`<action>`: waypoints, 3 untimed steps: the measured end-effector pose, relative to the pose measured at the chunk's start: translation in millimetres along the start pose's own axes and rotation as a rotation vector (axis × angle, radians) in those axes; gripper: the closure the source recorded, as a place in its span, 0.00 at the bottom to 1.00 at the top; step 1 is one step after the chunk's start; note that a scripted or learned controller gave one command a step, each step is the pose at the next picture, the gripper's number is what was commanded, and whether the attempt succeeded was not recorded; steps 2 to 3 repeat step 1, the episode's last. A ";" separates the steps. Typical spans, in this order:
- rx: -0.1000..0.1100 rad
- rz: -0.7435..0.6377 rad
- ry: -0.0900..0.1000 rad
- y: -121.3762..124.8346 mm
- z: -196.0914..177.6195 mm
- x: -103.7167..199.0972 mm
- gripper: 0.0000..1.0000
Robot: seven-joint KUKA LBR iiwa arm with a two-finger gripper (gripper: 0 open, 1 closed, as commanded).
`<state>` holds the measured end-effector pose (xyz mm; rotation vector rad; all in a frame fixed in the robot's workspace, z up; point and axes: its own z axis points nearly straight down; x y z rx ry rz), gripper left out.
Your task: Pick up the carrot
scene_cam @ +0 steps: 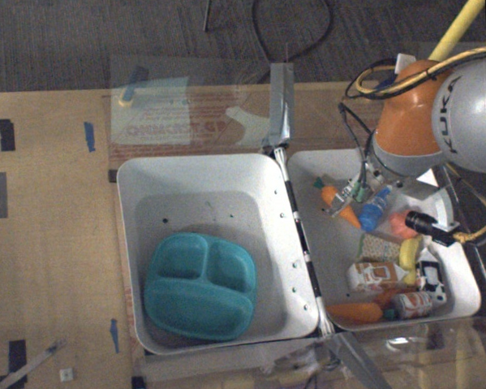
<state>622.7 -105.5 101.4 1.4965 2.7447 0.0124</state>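
Note:
The carrot (pixel 333 195) lies in the upper left of the right bin (pixel 310 227). It is orange with a small green top pointing up-left, and its tip (pixel 351 218) points down-right. My gripper (pixel 350 197) is down over the carrot's middle and hides that part. The grey arm with its orange band (pixel 410 120) reaches in from the upper right.
Crowded beside the carrot are a blue bottle (pixel 372 210), a pink item (pixel 401 222), a banana (pixel 408 252), a carton (pixel 372 275), a can (pixel 412 304) and a long orange item (pixel 355 312). A teal divided plate (pixel 201 286) lies in the left bin (pixel 193 176).

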 end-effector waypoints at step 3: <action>0.012 0.243 0.005 28.2 -84.2 41.5 1.00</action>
